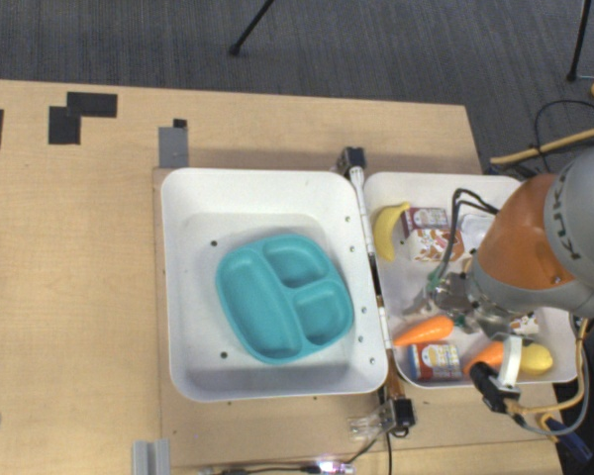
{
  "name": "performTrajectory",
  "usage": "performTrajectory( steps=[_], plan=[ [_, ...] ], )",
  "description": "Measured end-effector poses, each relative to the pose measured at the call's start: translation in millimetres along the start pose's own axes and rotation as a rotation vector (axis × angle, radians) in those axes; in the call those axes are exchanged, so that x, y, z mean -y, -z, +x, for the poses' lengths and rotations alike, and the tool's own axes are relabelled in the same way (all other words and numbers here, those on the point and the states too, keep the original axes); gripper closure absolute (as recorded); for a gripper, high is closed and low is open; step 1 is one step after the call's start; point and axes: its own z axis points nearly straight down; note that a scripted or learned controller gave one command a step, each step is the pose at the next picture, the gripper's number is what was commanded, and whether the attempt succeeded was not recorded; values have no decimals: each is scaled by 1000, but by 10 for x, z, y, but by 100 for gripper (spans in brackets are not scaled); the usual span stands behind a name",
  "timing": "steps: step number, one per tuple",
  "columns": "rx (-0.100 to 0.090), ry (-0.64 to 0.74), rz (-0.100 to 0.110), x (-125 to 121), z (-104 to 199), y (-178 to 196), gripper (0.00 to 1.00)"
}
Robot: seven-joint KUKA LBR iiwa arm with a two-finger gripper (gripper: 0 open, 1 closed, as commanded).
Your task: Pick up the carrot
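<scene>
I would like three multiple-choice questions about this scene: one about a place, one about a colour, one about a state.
1. Where does the carrot lie?
A. in the right bin
B. in the left bin
C. on the floor

2. What colour is the divided tray in the left bin?
A. red
B. teal
C. black

3. How is the carrot now?
A. hanging in the air
B. standing on the tray
C. lying down in its bin

Answers: 1 A, it rests in the right bin beside the end effector. 2 B, the tray is plainly teal. 3 C, it lies flat on the bin floor.
</scene>
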Motion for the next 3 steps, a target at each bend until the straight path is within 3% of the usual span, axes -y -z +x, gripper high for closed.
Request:
performTrajectory(
  steps=[1, 2, 3],
  plan=[
    [1, 597, -8, -33, -54, 4, 0],
    [2, 597, -18, -72, -31, 129, 100],
    [1, 598, -17, -68, -33, 125, 0]
  ],
)
